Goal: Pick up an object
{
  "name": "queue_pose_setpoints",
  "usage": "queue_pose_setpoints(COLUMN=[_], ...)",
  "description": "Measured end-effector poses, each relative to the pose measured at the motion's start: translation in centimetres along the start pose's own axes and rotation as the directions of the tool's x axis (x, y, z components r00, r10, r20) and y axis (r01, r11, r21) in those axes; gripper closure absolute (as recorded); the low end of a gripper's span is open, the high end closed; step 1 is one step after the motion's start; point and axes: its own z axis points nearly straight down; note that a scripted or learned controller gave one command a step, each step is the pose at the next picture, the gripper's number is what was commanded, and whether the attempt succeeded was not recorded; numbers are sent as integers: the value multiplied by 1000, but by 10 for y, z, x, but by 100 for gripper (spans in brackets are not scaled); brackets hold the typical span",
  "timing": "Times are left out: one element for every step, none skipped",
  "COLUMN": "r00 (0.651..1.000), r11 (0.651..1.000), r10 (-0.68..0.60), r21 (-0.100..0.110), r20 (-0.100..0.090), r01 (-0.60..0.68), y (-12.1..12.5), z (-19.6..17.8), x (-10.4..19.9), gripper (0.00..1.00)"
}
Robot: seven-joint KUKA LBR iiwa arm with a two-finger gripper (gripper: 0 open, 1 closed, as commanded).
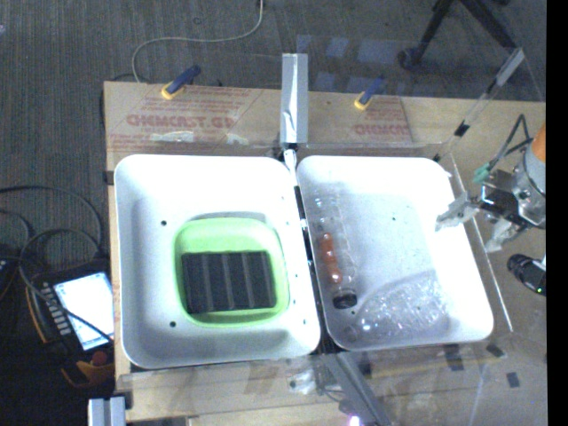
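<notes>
The gripper (461, 211) hangs at the right bin's (390, 171) far right rim, well apart from anything to pick, and whether it is spread or pressed together I cannot tell. The candidates in that bin are awkward: a clear plastic bottle (333, 251) with a dark cap lies along the left wall, and a crumpled clear plastic wrap (404, 304) sits near the front corner. The bottle, I judge, could roll or wedge against the wall; the wrap may slip or tear free. The green tray (232, 273) in the left bin (142, 238) looks too broad to grasp.
</notes>
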Motion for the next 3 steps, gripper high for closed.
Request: queue_pose_setpoints(r00=[991, 972, 986], r11=[991, 972, 986], r10=[135, 237, 169], r21=[1, 2, 2], r20=[1, -1, 0], r01=[-135, -237, -169], y=[25, -8, -37], z=[57, 64, 22], x=[9, -13, 30], gripper=[0, 0, 0])
